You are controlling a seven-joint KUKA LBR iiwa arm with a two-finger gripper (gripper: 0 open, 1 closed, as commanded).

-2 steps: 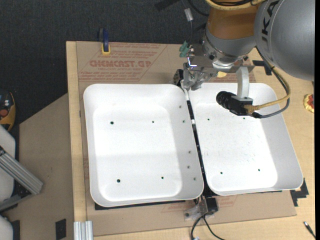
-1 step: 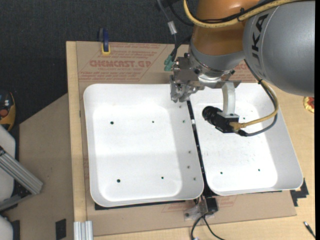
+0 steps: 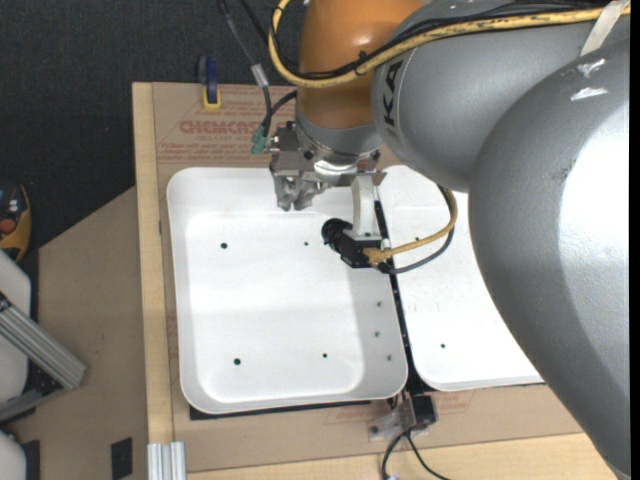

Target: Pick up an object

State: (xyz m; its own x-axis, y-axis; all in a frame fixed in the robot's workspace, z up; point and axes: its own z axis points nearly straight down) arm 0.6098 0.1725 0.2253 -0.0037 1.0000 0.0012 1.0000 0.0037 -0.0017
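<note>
My gripper (image 3: 292, 202) hangs low over the far edge of the left white bin (image 3: 200, 298), just inside its back rim. The grey arm with its orange band (image 3: 345, 38) comes in from the right and hides most of the wrist. I see no loose object on the bare floor of the left bin, and nothing shows between the fingers from this angle. The arm covers much of the right bin (image 3: 470, 358).
A black cable fitting (image 3: 345, 243) with a yellow hose hangs over the divide between the two bins. The bins rest on a brown cardboard sheet (image 3: 165, 128) with red lettering. A small blue and yellow clamp (image 3: 210, 83) sits at its far left edge.
</note>
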